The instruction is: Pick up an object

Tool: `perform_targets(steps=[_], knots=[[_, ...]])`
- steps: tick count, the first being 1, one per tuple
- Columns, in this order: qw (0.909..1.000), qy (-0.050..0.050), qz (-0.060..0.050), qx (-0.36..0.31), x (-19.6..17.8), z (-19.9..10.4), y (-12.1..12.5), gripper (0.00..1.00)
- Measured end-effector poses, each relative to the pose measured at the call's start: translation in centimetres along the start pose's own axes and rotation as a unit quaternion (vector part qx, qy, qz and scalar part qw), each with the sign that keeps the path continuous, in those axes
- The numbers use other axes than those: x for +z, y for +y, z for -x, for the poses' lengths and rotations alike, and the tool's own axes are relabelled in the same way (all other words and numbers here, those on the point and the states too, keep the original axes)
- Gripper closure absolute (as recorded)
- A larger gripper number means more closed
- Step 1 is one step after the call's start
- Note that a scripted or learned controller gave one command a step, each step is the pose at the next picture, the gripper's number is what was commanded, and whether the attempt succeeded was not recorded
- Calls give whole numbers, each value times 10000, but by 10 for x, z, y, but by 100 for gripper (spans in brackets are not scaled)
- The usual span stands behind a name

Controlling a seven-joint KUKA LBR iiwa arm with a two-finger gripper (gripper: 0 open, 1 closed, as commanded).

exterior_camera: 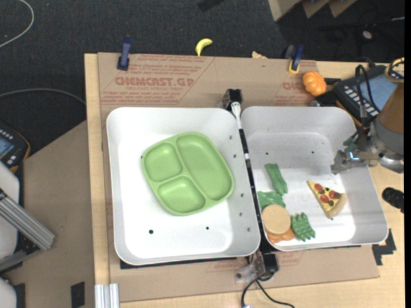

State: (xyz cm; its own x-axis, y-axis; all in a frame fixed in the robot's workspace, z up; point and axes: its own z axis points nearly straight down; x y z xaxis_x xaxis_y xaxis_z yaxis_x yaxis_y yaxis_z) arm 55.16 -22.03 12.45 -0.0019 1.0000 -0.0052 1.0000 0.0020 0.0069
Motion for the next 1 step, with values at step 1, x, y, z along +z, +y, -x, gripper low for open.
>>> perform_targets(steps=[1], knots=[[10000,-10,12,-3,-10,0,1,100]])
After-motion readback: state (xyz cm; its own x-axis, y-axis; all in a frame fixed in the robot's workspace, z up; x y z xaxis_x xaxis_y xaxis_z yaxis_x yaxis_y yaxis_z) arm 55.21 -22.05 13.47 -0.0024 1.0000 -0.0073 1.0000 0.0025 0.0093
